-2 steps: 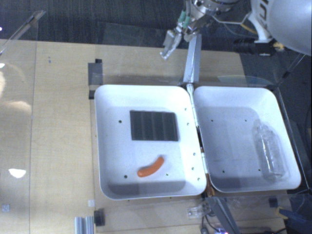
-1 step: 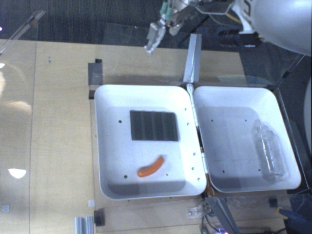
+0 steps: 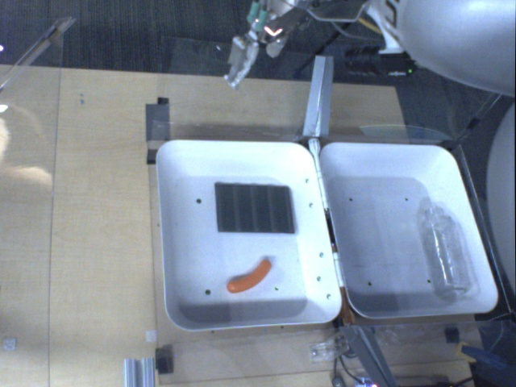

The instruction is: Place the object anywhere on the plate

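Observation:
An orange sausage-shaped object [image 3: 249, 276] lies in the left bin [image 3: 173, 216], near its front wall. Just behind it, a dark grey ribbed square plate [image 3: 254, 208] rests flat on the bin floor, with a gap between the two. My gripper [image 3: 256, 57] hangs high above the bench beyond the left bin's far edge, well away from both object and plate. It is open, with nothing between its fingers [image 3: 239, 64].
The right bin [image 3: 387, 216] holds a clear plastic bottle [image 3: 444, 247] lying along its right side. A grey metal post [image 3: 318, 99] rises behind the seam between the bins. Bare wooden bench [image 3: 81, 216] stretches to the left.

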You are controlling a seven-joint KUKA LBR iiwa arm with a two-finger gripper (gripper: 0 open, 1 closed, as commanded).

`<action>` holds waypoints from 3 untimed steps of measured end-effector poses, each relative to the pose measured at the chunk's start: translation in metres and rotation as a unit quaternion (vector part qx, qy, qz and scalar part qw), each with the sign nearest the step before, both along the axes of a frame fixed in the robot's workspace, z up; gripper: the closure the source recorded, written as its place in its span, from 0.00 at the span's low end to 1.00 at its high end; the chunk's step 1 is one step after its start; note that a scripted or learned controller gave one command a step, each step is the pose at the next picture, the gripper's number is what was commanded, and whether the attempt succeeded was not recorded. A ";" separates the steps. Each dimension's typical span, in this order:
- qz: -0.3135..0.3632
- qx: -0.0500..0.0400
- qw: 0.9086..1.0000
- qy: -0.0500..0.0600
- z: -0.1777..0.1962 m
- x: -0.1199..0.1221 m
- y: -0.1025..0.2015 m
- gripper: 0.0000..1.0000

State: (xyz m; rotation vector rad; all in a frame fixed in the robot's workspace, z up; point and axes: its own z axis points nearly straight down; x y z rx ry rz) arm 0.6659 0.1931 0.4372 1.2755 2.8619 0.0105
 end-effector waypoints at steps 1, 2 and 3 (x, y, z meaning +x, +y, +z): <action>0.020 0.000 1.000 0.000 0.000 -0.002 0.013 0.00; 0.021 0.000 1.000 0.000 0.000 -0.002 0.038 0.00; -0.003 0.000 1.000 0.002 -0.001 -0.006 0.036 0.00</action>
